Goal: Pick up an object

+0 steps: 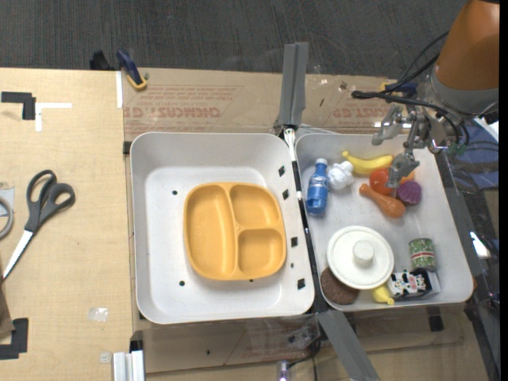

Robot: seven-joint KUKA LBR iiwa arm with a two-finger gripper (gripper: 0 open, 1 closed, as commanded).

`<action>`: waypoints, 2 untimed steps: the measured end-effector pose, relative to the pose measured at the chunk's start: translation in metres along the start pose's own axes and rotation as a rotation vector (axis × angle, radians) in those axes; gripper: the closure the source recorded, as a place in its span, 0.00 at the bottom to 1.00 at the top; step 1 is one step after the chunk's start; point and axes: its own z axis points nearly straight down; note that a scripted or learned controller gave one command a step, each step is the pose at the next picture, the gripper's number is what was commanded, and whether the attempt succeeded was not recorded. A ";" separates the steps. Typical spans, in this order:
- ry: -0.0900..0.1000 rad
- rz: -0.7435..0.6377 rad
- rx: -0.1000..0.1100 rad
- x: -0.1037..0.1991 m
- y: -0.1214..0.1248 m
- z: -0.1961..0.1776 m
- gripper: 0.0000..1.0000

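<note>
- Gripper [402,167] hangs over the back of the right bin [456,236], its tips down among the toy food; whether the fingers are spread or closed cannot be told.
- Right under the tips sit a red tomato [380,179] and a purple piece [409,190], both touching or nearly touching the tool; nothing is visibly between the fingers.
- A banana [367,163] lies just behind the tomato, close to the back wall, and a carrot [382,200] lies aslant in front of it.
- A blue bottle [317,187] lies against the bin's left wall, with a small white toy [340,175] just beside its cap.
- A white lid [361,255] with a knob takes up the middle front; a brown disc [339,287] pokes out beneath its left front edge.
- A green can [422,253] stands near the right wall; a black-and-white box [413,283] and a small yellow piece [384,295] lie in the front right corner.
- Left bin [151,213] holds one yellow plate [236,231] with three compartments, roughly centred, with bare white floor all around it.
- Open floor in the right bin is a strip between the carrot and the can, along the right wall.
- Scissors [38,206] lie on the bench [63,292], well apart from the bins.
</note>
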 end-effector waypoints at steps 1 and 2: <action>-0.001 0.100 0.000 -0.017 0.029 0.120 0.00; -0.005 0.069 0.002 -0.010 -0.073 0.083 0.00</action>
